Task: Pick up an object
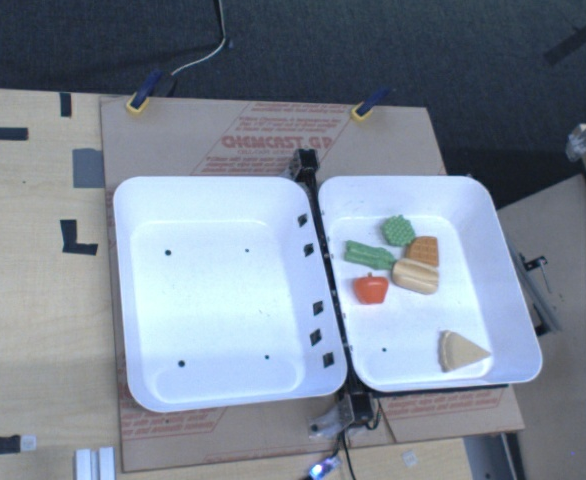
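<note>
Dark carpet fills the top of the frame, and below it a light wooden counter (33,268) carries a cardboard sheet (273,138) with two shallow white bins side by side. Nothing lies on the floor of the left bin (213,368); the right bin (473,218) holds every candidate for the pick. Near its centre sits a tight cluster: a green bumpy piece (398,230) at the top, a long green pod (369,255) to its lower left, an orange block (423,249) touching a tan bread-like roll (415,276), and a small red tomato (371,289) just below the pod. A tan wedge (461,351) lies well apart, toward the lower right corner. How far the pincer is open, or whether it has hold of anything, cannot be told from this view. The step in hand looks like choosing a target; the wedge seems the safer choice, since it stands clear of neighbours, though the nearby bin wall calls for a straight-down approach.
</note>
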You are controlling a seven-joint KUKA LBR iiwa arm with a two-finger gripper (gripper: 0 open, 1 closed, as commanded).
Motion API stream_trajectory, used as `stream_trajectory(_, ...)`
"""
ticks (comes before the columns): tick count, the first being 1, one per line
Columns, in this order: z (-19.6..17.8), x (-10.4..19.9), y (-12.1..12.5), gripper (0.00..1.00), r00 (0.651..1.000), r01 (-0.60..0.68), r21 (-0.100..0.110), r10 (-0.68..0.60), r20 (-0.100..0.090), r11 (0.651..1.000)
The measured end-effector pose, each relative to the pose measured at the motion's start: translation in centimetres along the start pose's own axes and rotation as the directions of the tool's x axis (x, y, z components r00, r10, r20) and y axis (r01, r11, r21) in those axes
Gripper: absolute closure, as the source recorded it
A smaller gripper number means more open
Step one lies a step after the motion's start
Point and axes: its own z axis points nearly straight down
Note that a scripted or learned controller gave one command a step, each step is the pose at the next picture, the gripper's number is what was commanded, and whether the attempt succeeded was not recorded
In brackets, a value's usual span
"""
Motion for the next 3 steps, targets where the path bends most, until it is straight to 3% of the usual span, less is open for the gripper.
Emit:
stream_trajectory(1, -1.1, 0.0, 0.1, 1.00, 1.000, 0.000, -0.001, 0.000, 0.002, 1.000)
stream_trajectory(2, -1.0, 0.0, 0.1, 0.00, 1.000, 0.000, -0.001, 0.000, 0.001, 1.000)
stream_trajectory(3, -2.1, 0.0, 0.1, 1.00, 1.000, 0.000, -0.002, 0.000, 0.003, 1.000)
